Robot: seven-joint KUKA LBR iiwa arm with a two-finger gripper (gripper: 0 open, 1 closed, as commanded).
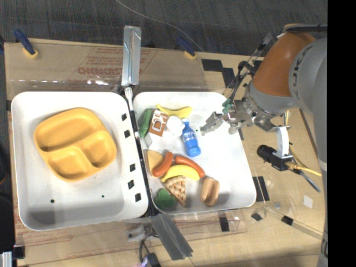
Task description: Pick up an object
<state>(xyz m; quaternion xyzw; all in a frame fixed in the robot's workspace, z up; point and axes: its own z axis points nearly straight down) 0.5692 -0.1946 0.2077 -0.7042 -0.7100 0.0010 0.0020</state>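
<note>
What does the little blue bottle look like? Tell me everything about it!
The little blue bottle looks like a plastic toy: a bright blue body with a paler band near the upper part. It lies on its side in the right bin, its pale end toward the far rim and its blue end toward the near one. A white lump lies against its upper end, and a yellow banana lies just beyond that. The end effector hangs to its right, apart from it.

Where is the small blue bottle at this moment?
The blue bottle lies in the right bin, near its middle, just above the red sausage.
</note>
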